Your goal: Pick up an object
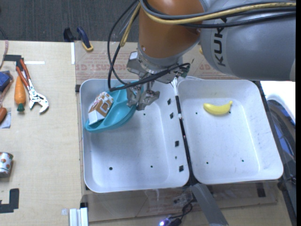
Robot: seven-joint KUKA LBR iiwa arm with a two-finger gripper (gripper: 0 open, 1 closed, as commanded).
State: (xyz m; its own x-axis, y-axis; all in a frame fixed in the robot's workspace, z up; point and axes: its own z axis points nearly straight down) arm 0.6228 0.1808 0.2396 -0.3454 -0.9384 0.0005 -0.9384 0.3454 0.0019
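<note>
Grey KUKA arm (249, 36) with black lettering on its casing, capped by a glossy orange dome (168, 20) above the wrist. Black and yellow cables looping around the joint. Below, a small metallic grey gripper (142, 99) with short jaws.

- You cannot tell how the gripper (142, 99) stands: its tip blurs into the rim of the teal bowl (114, 112), and the arm (221, 29) above it covers the wrist.
- The arm runs off the top and right edges.
- The small patterned box (100, 105) in the bowl is too small for you to read its print.
- At the left edge, a blue thing (3, 81) and a metal can (4, 164) are cut off.
</note>
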